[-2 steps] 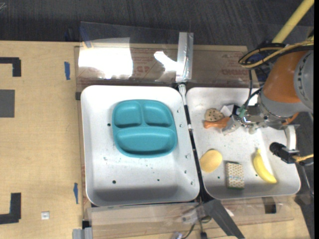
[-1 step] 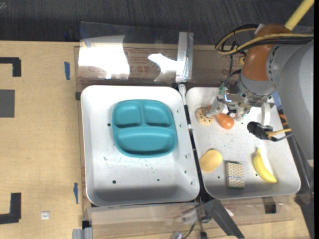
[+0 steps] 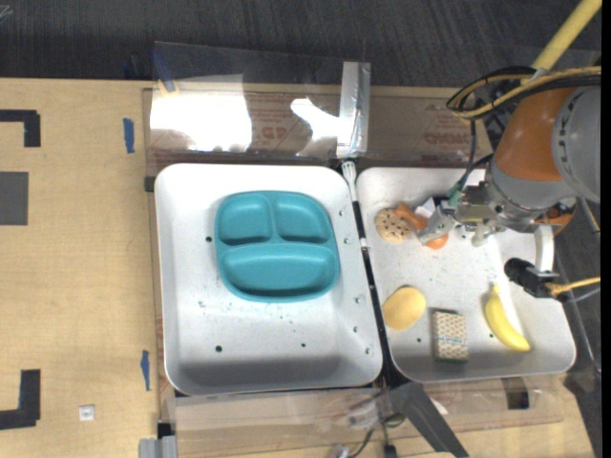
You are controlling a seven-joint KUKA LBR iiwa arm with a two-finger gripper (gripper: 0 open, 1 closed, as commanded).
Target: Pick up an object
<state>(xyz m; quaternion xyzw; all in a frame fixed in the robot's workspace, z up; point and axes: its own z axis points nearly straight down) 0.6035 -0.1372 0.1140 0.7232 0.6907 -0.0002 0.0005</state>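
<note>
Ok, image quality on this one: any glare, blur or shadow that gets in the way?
Camera view: strong glare on the clear plastic sheet behind the left bin, washing it out white. The teal tray and banana read cleanly under even light. The gripper looks soft and cluttered, so the orange object beside it is hard to resolve.

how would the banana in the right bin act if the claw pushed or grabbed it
The banana looks curved and smooth-skinned, so it would probably pivot or slide rather than roll straight when pushed. It lies close to the right bin wall, so a nudge may wedge it there. Its narrow body likely suits a crosswise pinch.
</note>
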